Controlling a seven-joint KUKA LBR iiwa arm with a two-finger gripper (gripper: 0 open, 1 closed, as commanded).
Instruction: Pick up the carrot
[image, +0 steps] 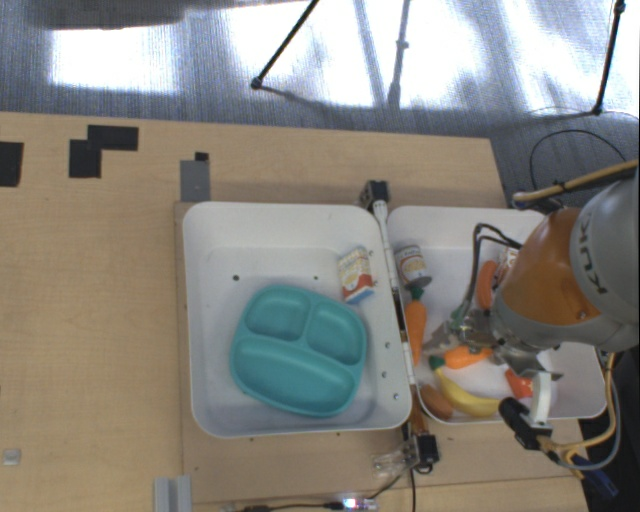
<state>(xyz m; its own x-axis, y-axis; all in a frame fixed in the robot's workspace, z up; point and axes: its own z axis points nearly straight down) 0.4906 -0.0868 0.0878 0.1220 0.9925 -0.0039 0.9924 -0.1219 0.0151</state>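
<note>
A: Item one, the carrot (415, 322). Where is it?

B: In the right bin (590, 405), lying lengthwise against its left wall, green top toward the far end, tip toward the banana (468, 396). Just below a small labelled can (410, 264).

A: How will it handle?

B: By its look, a toy: light, stiff, smooth-skinned, likely to slip or roll. It tapers, so the thicker upper half seems the better hold, taken across the width. The bin wall crowds one side; a finger needs the gap on the other.

A: The hand?

B: The hand (458, 335) sits low in the right bin, near the carrot but to its right, under the grey wrist. Whether it is apart or together I cannot tell. Nothing shows between its fingers.

A: Count, please.

B: Bins, two, on the counter (90, 330). Left bin (200, 300): one teal divided plate (298, 348), one small carton (356, 274). Right bin: one carrot, one can, one banana, one brown piece (435, 402) at the near corner, and several orange pieces partly hidden by the arm, number uncertain.
</note>
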